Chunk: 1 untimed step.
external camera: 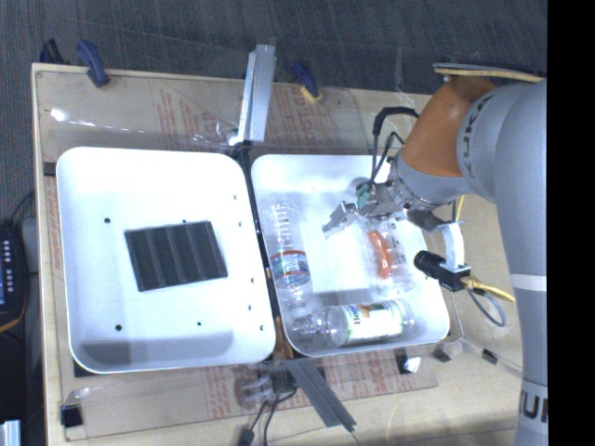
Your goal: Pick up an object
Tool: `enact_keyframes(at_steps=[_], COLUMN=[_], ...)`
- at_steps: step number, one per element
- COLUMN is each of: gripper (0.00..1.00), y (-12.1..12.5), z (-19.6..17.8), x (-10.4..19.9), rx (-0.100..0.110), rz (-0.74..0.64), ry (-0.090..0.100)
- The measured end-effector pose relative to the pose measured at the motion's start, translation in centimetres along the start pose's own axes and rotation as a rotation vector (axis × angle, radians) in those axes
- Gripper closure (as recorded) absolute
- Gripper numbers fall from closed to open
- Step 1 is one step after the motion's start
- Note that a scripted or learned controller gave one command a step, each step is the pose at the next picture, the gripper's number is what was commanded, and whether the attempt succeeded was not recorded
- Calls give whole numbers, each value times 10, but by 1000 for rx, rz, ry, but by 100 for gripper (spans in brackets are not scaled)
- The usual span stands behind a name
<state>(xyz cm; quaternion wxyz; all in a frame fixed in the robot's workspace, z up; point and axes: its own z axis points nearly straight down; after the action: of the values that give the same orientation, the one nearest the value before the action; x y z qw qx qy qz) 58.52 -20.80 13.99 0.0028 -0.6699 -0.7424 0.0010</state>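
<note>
A: Objects for picking lie in the right-hand shallow white plastic bin (321, 179); three are legible: a clear plastic water bottle with a blue-and-red label (289, 266) lying along the left wall, a second clear plastic bottle with a white-and-green label (364, 322) lying along the near wall, and a slim orange-red item in a clear wrapper (382, 253) towards the right wall.

B: Gripper position?

A: The grey two-finger gripper (358, 207) sits over the upper middle of that bin, near the top end of the orange-red item; the state of the jaws cannot be told from this view, and nothing is visibly held.

B: Failure modes from here?

A: Judged, not observed: first, both bottles are round and smooth; a descent off their axis would likely roll them aside; second, each bottle lies against a wall, so one side of the jaws may strike the bin; third, the clear wrapper may deform or slip, leaving the jaws closing on film alone.

B: Anything outside that bin?

A: The left-hand shallow white plastic bin (84, 184) carries a flat dark grey ribbed rectangular panel (176, 255), well apart from the gripper; a black cable (383, 137) loops beside the wrist and could snag on a deep reach; the plywood worktop (149, 96) carries both bins.
</note>
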Motion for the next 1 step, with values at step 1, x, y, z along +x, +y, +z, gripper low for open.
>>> enact_keyframes(at_steps=[1], gripper=[0], y=[35], z=[-113], x=[9], rx=[-5], rz=[-151], ry=[-4])
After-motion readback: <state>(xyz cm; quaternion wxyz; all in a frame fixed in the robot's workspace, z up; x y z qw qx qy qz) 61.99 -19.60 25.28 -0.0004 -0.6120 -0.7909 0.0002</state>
